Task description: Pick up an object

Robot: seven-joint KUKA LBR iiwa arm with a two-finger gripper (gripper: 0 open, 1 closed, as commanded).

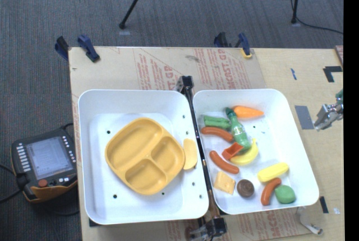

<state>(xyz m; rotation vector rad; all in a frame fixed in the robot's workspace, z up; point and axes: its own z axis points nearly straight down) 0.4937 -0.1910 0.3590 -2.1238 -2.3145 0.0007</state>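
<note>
End effector at the table's right edge, its state impossible to tell, sits well apart from the yellow block in the right bin, probably light, stiff, slick plastic, best pinched across its narrow sides.

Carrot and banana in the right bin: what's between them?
Camera view: the green bottle lies between the carrot and the banana, its lower end against the banana.

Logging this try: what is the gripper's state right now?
Gripper: at the view's right edge, outside the right bin; open or shut cannot be told.
</note>
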